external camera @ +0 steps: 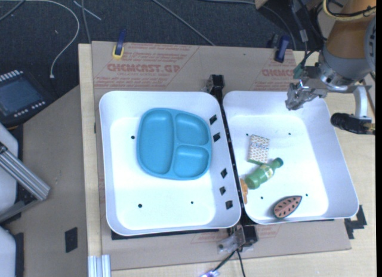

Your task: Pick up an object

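In the right bin (310,144) lie a green bottle with a yellow cap (263,174), a small patterned packet (258,148) just above it, and a brown oval object (287,206) near the front rim. My gripper (295,101) hangs over the bin's far right corner, well apart from all three objects. Nothing shows between its fingers.
The left bin (119,204) holds a blue divided plate (174,143). Black clips (221,150) run along the seam between the bins. Cables lie on the dark floor behind the bench, and the arm's grey and orange body (349,37) stands at the right.
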